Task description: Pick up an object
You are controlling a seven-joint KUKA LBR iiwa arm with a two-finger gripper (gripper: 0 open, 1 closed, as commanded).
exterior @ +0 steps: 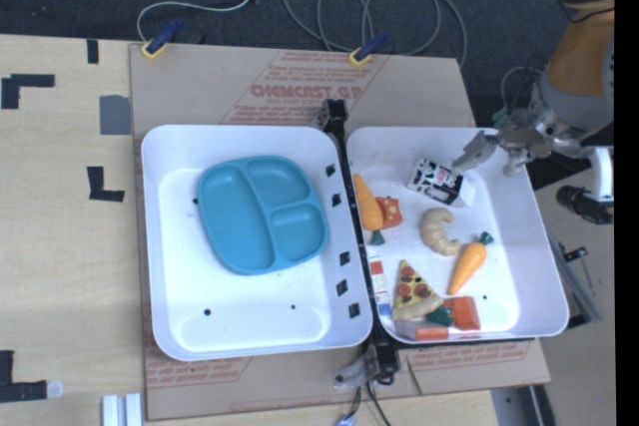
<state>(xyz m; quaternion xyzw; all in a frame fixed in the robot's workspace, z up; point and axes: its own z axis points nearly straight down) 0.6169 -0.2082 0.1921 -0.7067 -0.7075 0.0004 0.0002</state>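
Note:
The right bin (529, 244) holds several toy foods. A black-and-white carton (436, 180) lies near its upper middle, with a croissant (437, 229) and a carrot (467, 264) below it. A pizza slice (411, 286) and a red block (465, 314) sit near the front edge. An orange piece (367, 203) and a small red piece (387, 211) lie along the left wall. My gripper (490, 158) hovers at the bin's upper right, just right of the carton. It is open, with nothing between its fingers.
A blue divided plate (265, 213) lies in the left bin (170, 304). Both bins rest on a cardboard sheet (250, 90). Cables (374, 10) loop on the dark floor behind. The arm's orange band (584, 55) is at the right edge.

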